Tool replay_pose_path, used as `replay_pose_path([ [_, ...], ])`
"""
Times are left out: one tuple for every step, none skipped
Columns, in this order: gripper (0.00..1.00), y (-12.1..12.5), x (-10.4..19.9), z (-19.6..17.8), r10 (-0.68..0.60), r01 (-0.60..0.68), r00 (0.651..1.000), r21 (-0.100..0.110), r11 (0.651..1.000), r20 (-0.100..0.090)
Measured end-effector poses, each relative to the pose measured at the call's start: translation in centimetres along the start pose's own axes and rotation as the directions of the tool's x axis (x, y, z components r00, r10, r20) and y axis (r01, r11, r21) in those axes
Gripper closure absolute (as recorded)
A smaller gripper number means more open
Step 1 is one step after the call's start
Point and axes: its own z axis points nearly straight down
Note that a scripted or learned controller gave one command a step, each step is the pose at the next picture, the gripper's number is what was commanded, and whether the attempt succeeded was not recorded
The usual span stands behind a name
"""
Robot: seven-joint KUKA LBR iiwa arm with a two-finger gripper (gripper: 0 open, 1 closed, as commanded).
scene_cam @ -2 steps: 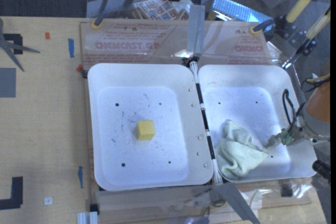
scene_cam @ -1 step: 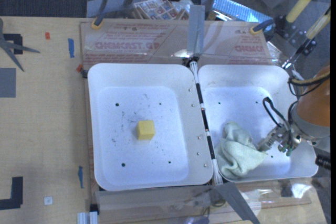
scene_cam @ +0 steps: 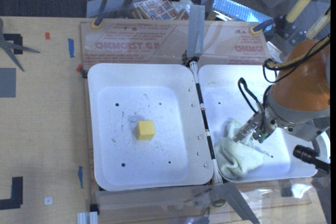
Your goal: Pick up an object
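Presently, the gripper [scene_cam: 245,135] was found low in the right bin [scene_cam: 231,78], its tip touching the upper edge of a crumpled pale cloth [scene_cam: 239,156] that lay in that bin's near left corner. Whether it gripped the cloth, or how far it stood open, could not be told. A yellow block [scene_cam: 145,129] sat alone near the middle of the left bin [scene_cam: 105,78], well apart.

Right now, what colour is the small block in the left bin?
Yellow. The block shows plainly in the camera view, on the left bin's white floor.
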Motion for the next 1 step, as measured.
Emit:
replay_pose_path([
  [1.0, 1.18, 1.41, -2.46, 0.093, -0.093, 0.996, -0.001, 0.996, 0.001],
])
